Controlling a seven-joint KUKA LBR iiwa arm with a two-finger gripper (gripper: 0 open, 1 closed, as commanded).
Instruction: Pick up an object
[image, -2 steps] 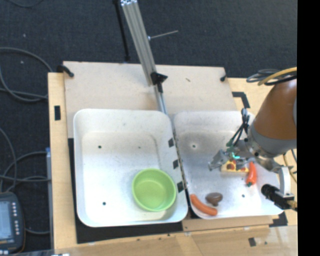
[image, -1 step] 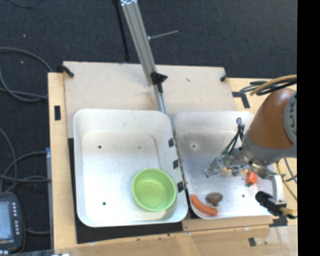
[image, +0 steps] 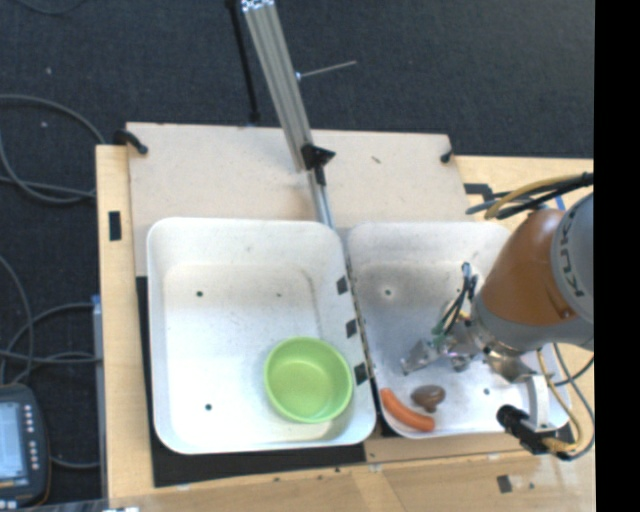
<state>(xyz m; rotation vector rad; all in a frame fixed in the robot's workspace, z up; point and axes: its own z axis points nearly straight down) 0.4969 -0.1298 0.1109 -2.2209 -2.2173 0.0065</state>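
Reaching in from the right of the frame, the grey arm (image: 545, 275) with its orange band hangs over the right bin (image: 400, 260), and its tool (image: 428, 352) sits low in the lower middle of that bin, above the bin floor. Whether the tool is parted or closed I cannot tell, as the metal parts there blur together. Just below the tool, near the bin's lower edge, lies a small brown object (image: 429, 397), and beside it, touching or nearly so, an orange carrot-like piece (image: 406, 411) rests slanted against the lower left corner. In the left bin (image: 200, 260), a green bowl (image: 308, 379) stands upright at the lower right. Both bins rest side by side on the table (image: 220, 170).
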